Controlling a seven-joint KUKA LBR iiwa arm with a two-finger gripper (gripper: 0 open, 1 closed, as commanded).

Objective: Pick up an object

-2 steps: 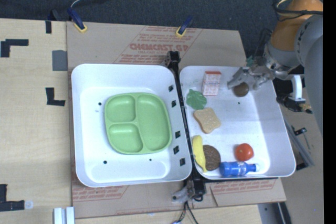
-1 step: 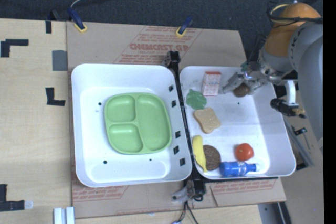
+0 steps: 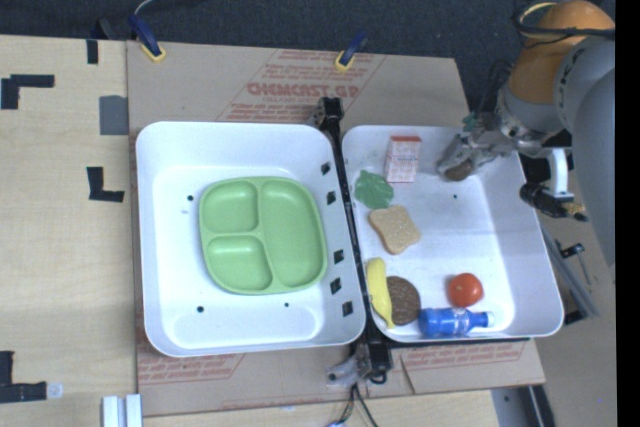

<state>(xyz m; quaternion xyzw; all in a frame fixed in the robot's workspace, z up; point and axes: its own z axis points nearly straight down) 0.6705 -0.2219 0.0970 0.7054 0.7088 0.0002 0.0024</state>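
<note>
The right bin [image 3: 520, 245] holds a small white and red carton [image 3: 403, 158], a green leaf-like piece [image 3: 374, 188], a slice of toast [image 3: 396, 229], a yellow banana [image 3: 377, 289], a brown round cookie [image 3: 403, 299], a red tomato [image 3: 464, 290] and a blue bottle [image 3: 452, 322] lying on its side. My gripper [image 3: 459, 159] hangs at the bin's far right corner, to the right of the carton and apart from it. Nothing shows between its fingertips.
The left bin [image 3: 160, 175] holds a green divided plate [image 3: 264, 234]. A black divider with clips runs between the bins. Cardboard lies under both bins, with clamps at its far edge. The arm's orange band [image 3: 560, 25] sits beyond the right bin's far right corner.
</note>
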